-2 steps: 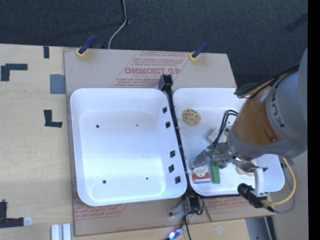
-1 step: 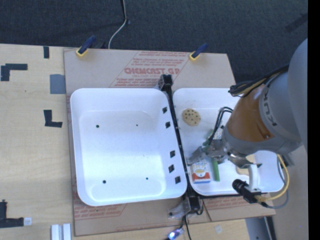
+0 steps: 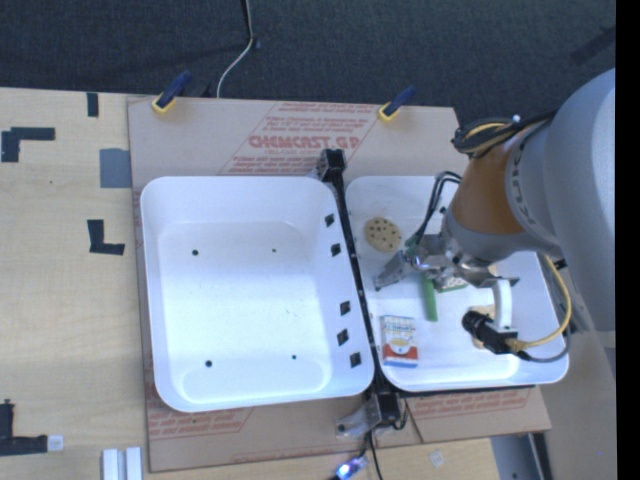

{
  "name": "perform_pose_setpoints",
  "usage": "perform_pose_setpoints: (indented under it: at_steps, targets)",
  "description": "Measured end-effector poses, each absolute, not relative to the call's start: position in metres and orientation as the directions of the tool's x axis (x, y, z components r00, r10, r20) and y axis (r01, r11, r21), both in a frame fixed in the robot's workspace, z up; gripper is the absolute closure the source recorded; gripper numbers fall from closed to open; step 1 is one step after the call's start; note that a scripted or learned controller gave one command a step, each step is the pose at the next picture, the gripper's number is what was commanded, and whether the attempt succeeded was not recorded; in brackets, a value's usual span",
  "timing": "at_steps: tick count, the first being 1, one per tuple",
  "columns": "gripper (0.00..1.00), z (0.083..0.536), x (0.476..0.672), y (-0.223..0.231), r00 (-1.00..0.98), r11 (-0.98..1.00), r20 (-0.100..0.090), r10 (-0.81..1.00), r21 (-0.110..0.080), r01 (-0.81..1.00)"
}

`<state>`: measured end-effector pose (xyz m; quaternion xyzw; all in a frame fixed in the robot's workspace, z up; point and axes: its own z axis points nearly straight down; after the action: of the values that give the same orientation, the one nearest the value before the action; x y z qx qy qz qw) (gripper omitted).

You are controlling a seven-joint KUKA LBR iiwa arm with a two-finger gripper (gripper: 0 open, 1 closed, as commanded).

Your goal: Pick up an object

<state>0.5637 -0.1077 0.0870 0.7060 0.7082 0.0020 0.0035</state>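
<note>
On your pale bench (image 3: 60, 288), in the right bin (image 3: 545, 370), the gripper (image 3: 428, 265), open or closed impossible to tell, hangs over the green stick (image 3: 430, 301), and an off-centre descent may shove it toward the small carton (image 3: 399, 338) instead.

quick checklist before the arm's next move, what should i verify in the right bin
1. Gripper is over the right bin: ok.
2. Grip on any object: cannot tell.
3. Green stick lies close beside the gripper: ok.
4. Round cookie lies apart from the green stick: ok.
5. Small box lies flat, apart from the green stick: ok.
</note>
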Motion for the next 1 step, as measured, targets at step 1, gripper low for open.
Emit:
perform_pose_setpoints:
  at_steps: [1]
  targets:
    - [0.0,0.0866,0.5503,-0.1956,0.004,-0.004,-0.003,1.0,0.004,1.0]
